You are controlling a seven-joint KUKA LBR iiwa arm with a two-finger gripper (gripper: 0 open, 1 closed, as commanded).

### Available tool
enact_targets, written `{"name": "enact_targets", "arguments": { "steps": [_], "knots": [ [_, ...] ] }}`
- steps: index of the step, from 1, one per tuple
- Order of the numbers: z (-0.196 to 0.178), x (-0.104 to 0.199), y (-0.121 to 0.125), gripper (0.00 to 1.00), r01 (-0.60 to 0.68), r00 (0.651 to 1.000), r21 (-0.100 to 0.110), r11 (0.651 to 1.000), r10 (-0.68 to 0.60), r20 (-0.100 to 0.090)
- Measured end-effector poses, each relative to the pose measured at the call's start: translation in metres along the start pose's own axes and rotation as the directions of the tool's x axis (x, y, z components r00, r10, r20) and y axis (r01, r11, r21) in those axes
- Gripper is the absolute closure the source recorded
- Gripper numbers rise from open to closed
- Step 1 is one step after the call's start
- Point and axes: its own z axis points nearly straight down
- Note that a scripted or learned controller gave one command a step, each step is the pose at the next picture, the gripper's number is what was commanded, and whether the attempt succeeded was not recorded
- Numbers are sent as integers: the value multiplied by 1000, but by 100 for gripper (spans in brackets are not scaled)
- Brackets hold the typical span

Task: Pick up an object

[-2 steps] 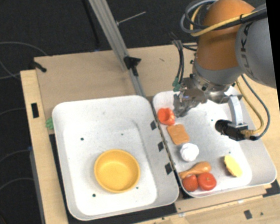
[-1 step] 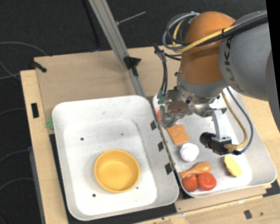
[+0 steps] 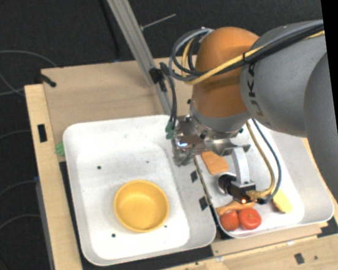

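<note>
My gripper (image 3: 184, 145) hangs under the orange wrist, over the ridge between the two bins and at the left edge of the right bin (image 3: 315, 214). A flat orange-tan block (image 3: 214, 162) lies just right of it in that bin. Near the right bin's front wall sit two red round pieces (image 3: 240, 219), with a small orange piece (image 3: 230, 207) touching them from behind. A pale yellow piece (image 3: 282, 203) lies further right. A yellow bowl (image 3: 141, 205) stands upright in the left bin (image 3: 93, 172). Nothing shows between the gripper's tips.
The grey arm covers most of the right bin's back and right side. A slanted metal rail (image 3: 134, 37) rises behind the bins. A small green scrap (image 3: 59, 149) pokes out at the left bin's outer left edge. The left bin's white floor lies bare around the bowl.
</note>
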Motion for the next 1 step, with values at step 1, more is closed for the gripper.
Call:
{"name": "enact_targets", "arguments": {
  "steps": [1],
  "knots": [
    [0,0,0,0,-3,1000,-1,1000,3,-1]
  ]
}}
